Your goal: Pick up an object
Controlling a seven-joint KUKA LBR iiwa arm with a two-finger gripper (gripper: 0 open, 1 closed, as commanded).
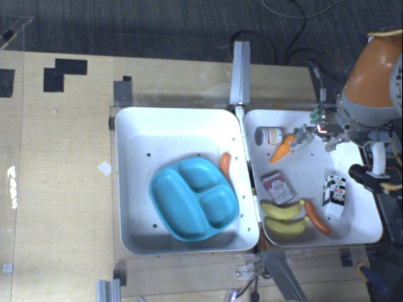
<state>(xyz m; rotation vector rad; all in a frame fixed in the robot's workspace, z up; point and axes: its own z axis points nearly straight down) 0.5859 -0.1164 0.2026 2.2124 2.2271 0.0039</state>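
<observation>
One carrot (283, 148) is sitting under my gripper (306, 135) in the right bin (371, 231); I'm lining up squarely, though I cannot tell the jaw opening.

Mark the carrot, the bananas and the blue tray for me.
carrot (283, 148): camera view, middle of its orange body, right bin.
bananas (283, 211): camera view, middle of the upper banana.
blue tray (169, 200): camera view, floor of its long left compartment, left bin.
</observation>
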